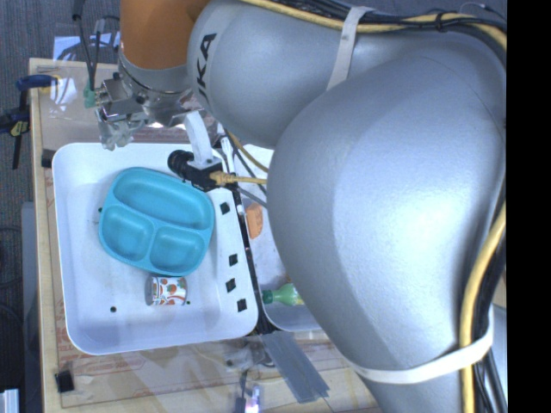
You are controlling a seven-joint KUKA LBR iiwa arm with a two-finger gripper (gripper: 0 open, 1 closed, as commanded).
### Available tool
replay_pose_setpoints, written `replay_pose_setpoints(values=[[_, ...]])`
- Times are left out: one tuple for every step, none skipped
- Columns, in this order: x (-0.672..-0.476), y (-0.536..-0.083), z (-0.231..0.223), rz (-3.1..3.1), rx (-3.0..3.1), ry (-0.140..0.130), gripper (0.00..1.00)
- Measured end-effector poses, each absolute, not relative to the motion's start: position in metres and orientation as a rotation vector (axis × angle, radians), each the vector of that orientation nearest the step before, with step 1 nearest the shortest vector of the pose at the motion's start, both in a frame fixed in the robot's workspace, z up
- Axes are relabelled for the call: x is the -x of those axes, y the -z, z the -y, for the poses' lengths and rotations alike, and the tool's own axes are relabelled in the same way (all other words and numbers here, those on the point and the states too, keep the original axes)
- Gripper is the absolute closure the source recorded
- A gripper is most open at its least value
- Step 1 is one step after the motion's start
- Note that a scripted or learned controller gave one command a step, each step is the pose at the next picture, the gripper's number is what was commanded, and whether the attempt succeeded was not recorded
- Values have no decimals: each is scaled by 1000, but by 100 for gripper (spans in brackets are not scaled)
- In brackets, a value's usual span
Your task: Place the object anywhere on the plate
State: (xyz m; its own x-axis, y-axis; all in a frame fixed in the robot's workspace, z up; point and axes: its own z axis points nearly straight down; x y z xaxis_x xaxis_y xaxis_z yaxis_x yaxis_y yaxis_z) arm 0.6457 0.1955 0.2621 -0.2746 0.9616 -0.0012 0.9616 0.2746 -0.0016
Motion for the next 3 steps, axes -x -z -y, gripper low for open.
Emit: replay_pose_setpoints(values=[[-626, -215, -210, 2348, 2083, -10, 100], [-656, -248, -212, 2532, 1859, -4, 100], [-563, -213, -203, 2412, 2008, -11, 100]])
